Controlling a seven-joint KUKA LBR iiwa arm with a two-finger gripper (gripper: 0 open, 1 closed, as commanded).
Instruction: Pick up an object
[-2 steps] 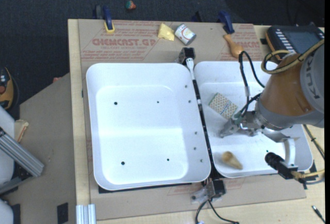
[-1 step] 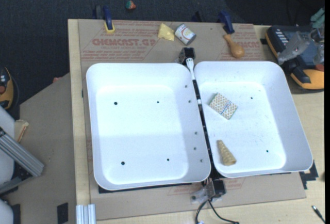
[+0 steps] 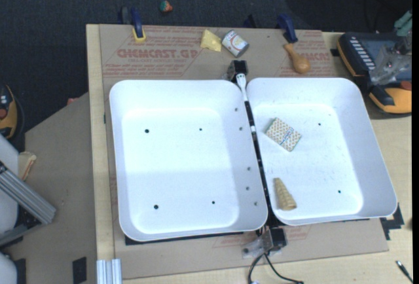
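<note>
The right bin (image 3: pixel 366 145) holds two objects. A small patterned block (image 3: pixel 283 134), white with blue and tan dots, lies tilted in its upper left part. A tan ridged cone (image 3: pixel 284 194) lies near the bin's lower left corner, close to the divider between the bins. The left bin (image 3: pixel 131 145) shows bare white floor with a few dark dots.
On the cardboard behind the bins lie a yellow wedge (image 3: pixel 211 41), a small white-and-brown box (image 3: pixel 235 43) and a wooden-handled tool (image 3: pixel 296 58). Blue clamps (image 3: pixel 137 22) hold the board's back edge. A black device (image 3: pixel 366 55) sits at the far right.
</note>
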